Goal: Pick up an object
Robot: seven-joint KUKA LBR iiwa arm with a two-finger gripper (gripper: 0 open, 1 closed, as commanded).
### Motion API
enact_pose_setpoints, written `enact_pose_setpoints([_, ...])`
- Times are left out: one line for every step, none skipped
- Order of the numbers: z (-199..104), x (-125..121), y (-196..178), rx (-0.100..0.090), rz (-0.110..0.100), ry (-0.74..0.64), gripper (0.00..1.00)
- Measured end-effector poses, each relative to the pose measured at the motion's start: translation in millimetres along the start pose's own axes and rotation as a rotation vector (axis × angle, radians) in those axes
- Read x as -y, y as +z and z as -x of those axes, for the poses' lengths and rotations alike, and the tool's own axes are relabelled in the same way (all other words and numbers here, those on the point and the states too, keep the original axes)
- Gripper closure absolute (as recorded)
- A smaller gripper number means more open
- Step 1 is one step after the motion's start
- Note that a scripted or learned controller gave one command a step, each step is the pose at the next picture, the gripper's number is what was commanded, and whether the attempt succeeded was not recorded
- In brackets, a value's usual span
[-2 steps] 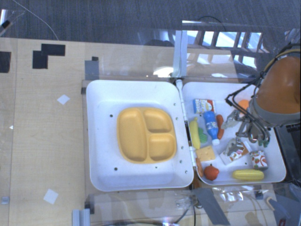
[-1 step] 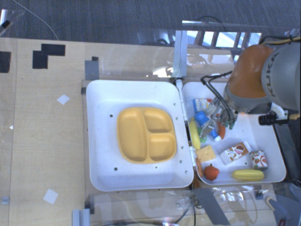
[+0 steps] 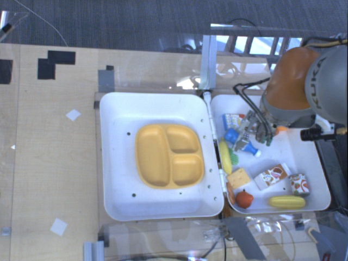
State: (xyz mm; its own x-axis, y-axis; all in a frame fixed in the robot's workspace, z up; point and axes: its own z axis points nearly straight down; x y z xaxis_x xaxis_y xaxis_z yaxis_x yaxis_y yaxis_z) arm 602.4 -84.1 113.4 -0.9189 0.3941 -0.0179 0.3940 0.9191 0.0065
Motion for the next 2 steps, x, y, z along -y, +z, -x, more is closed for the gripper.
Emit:
enact_pose_setpoints([24.8, -61.0, -108.9, 0.002, 0.003, 0.004, 1.0])
enact_pose_setpoints([26.0, -61.6, -119.5, 0.006, 0.005, -0.001, 1.0])
